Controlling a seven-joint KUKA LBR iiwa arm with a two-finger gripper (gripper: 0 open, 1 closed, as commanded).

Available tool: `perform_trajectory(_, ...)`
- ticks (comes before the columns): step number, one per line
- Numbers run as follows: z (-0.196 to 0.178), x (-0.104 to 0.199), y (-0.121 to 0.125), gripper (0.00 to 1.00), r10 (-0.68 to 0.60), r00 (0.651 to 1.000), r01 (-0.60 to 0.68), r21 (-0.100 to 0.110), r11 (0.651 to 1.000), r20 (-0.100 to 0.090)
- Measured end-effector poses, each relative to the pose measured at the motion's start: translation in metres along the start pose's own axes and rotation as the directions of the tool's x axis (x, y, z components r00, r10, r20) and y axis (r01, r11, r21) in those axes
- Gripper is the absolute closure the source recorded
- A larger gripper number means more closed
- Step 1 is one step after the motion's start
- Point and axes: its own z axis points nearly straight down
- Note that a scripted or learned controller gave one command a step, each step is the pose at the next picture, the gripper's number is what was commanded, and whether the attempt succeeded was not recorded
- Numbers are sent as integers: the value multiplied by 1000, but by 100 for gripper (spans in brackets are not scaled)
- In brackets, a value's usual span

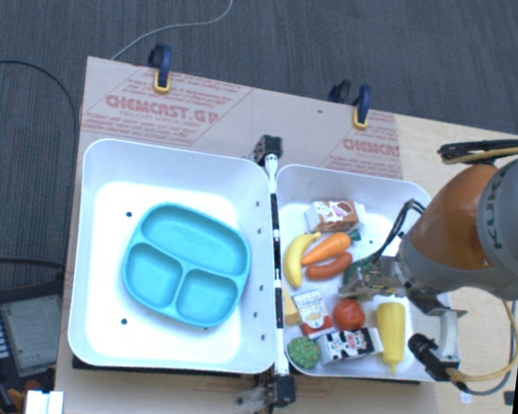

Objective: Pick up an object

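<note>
- camera view: the arm [468, 234] leans in from the right over the right bin [403, 194], and the gripper [363, 279] hangs low among the toy food; from up here i cannot tell how its fingers are set, as the wrist covers them.
- same view: the pieces nearest the gripper are the tomato [349, 314] just below it and the sausage [329, 265] just to its left, with the carrot [327, 247] above that and the banana [297, 257] by the bin's left wall.
- further down lie the corn cob [390, 330], the broccoli [303, 352], a dark carton [350, 344] and a small packet [309, 307]; a boxed item [334, 215] sits at the top.
- i judge all of it light, hollow plastic, stiff and a bit slick; the tomato is round and likely to squirt out, so it wants a grip across its widest part.
- the sausage or carrot looks easier, taken across the short width at mid-length.
- the left bin [95, 227] holds a blue divided tray [185, 264].
</note>
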Motion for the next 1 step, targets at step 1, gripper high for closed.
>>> perform_trajectory(1, -85, 69, -19, 100, -3, 1000, 3, 15, 1000, -8)
